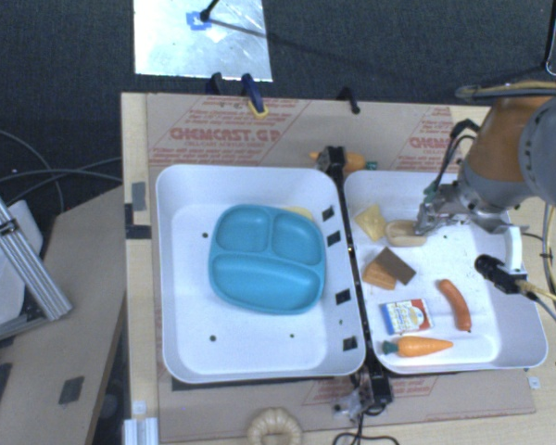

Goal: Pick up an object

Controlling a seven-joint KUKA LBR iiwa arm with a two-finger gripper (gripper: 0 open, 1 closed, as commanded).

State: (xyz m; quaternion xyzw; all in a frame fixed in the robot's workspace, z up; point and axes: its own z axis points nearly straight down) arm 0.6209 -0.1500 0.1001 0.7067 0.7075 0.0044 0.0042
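My gripper (430, 219) sat low in the right bin (528, 341), at a pale oval piece (403, 235), grip state I couldn't tell, cheese wedge (372, 221) beside, sausage (455, 304), carrot (424, 346) nearer front.

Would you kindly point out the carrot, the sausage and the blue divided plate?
carrot (424, 346), camera view, middle of its orange body.
sausage (455, 303), camera view, middle of its length.
blue divided plate (224, 281), camera view, its large lower compartment.

Two white bins (181, 276) (528, 332) side by side. Left bin: one blue tray (264, 258). Right bin: one carrot (424, 346), one sausage (456, 304), one small carton (406, 316), one brown wedge (389, 271), one yellow piece (372, 221).
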